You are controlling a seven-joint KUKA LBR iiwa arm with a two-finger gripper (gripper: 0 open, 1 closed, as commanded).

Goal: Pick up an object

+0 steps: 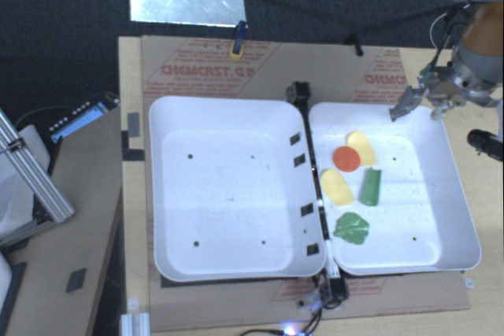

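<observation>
Two-finger gripper (419,107) spread open, nothing held, over far rim of right shallow white plastic bin (457,201); round orange-red disc (346,158) near bin's left side.

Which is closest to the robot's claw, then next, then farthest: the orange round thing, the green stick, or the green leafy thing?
From the claw:
1. Orange round thing, upper middle of the right bin.
2. Green stick, just below it.
3. Green leafy thing, lowest, near the divider.
</observation>
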